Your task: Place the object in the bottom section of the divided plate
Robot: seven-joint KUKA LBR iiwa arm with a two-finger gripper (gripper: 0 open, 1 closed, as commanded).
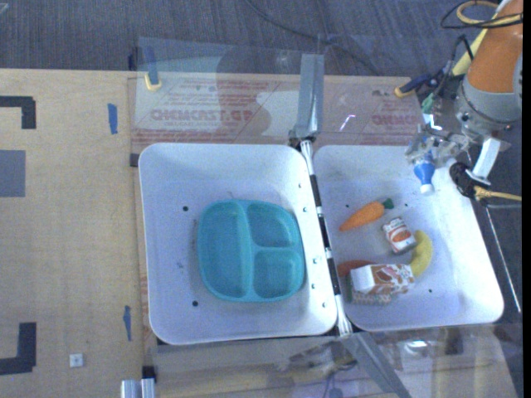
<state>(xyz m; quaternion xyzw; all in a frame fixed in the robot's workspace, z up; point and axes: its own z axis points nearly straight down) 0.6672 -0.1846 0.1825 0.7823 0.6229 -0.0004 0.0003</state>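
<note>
Four items, carrot (363,215) among them, await picking in the right bin (485,305); plate (249,249) sits empty; gripper (426,172) hovers, jaw state indiscernible.

Single fixed camera above bench (66,222), looking down aslant on both bins (166,305).

I see a robotics lab: a wooden bench (66,247) with black tape marks (23,113), two white bins (166,181) fixed side by side, clear plastic guard panels (224,81), loose cables (282,15) on grey carpet (83,15).
</note>
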